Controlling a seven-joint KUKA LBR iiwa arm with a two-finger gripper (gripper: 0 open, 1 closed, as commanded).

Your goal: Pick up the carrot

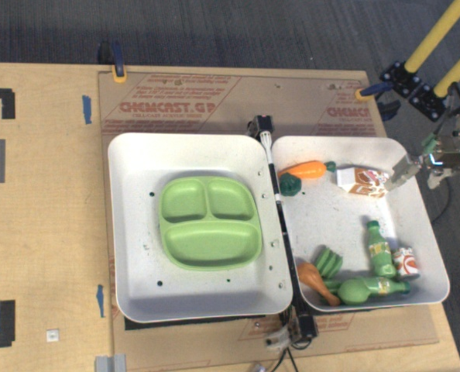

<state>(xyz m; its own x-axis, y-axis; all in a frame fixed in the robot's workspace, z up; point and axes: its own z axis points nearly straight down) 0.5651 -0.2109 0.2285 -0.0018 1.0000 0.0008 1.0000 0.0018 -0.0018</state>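
Observation:
The carrot [306,170] is orange with a dark green top [290,184]. It lies on its side in the far left part of the right bin [435,242], close to the divider between the bins. A grey piece of my gripper [420,164] shows at the right edge of the camera view, over the right bin's far right rim. It is well to the right of the carrot and apart from it, with nothing visibly held.
A white and brown packet [362,180] lies between carrot and gripper. Two green bottles [379,248] [367,289], a red and white can [406,263], a green ribbed piece [328,262] and an orange toy [315,279] crowd the near side. The left bin [129,231] holds a green divided plate [211,222].

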